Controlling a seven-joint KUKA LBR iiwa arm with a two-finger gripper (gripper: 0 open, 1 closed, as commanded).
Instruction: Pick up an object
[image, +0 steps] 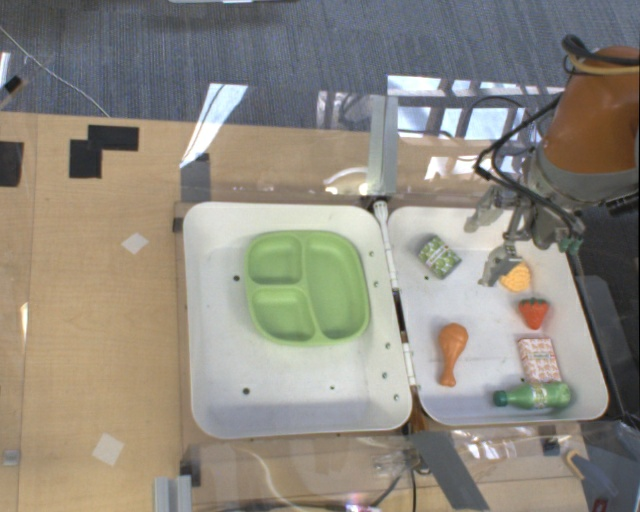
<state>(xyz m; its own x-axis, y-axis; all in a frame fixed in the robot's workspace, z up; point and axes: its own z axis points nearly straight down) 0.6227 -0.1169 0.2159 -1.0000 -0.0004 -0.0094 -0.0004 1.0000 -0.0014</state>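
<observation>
Nearest me, a green bottle (532, 397) lies at six o'clock in the right bin (480, 400), below a pink box (538, 358) and strawberry (534, 313). At two o'clock the gripper (508, 262) hangs with fingers apart, just beside an orange-yellow toy (516, 277).

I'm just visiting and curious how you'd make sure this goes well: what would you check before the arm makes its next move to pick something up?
1. Gripper is over the bin with the toys: ok, it hangs above the right bin.
2. A target lies close by: ok, the yellow-orange toy sits just beside the fingertips.
3. Nothing held already: ok, no object shows between the fingers.
4. Room around the target: ok, the strawberry and the green packet lie apart from it.
5. Gripper height above the toy: cannot tell from this slanted view.
6. Other toys left undisturbed: ok, drumstick, pink box and green bottle lie nearer the front.
</observation>
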